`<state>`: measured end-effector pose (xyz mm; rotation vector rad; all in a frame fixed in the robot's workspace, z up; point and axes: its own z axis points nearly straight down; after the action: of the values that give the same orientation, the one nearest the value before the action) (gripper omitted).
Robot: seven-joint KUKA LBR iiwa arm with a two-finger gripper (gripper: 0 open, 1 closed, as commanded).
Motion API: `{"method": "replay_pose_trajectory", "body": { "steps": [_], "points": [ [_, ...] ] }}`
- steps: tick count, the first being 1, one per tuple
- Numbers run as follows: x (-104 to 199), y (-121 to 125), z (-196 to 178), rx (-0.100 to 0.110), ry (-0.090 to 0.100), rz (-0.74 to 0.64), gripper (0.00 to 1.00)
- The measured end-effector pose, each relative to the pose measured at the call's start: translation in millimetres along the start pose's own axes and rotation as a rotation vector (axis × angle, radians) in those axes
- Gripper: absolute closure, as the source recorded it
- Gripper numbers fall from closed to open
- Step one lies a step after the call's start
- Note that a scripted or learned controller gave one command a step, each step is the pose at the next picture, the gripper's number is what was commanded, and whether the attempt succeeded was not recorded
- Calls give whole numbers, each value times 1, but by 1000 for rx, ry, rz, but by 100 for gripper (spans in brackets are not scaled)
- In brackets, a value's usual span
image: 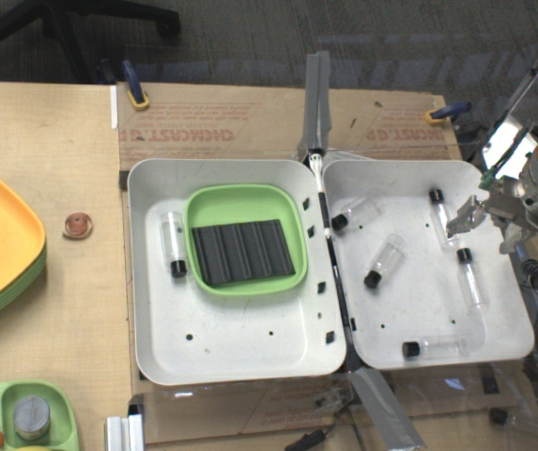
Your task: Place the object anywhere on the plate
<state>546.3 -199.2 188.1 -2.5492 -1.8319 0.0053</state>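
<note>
A green square plate [291, 209] lies in the left bin [231, 350], and a dark grey ridged slab [245, 252] rests on it. Just left of the plate a clear vial with a black cap [172, 242] lies on the bin floor. Several more clear vials with black caps are scattered in the right bin [419, 308], among them one [384, 261] near the middle and one [438, 212] at the back right. My gripper [466, 216] hangs over the right bin's right side, close to that back-right vial and above another vial [469, 276].
A vial [433, 348] lies near the right bin's front wall, and another [355, 212] near the divider. Yellow plates [1, 242] and a small red knob [78, 224] sit on the bench at left. A green tray [20, 419] is at the bottom left.
</note>
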Motion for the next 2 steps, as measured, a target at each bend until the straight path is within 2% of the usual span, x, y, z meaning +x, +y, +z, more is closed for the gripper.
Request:
{"method": "replay_pose_trajectory", "body": {
  "steps": [1, 2],
  "points": [
    [-10, -31, -57, -2, 0, 69, 0],
    [-34, -51, -40, 0, 0, 104, 0]
  ]
}}
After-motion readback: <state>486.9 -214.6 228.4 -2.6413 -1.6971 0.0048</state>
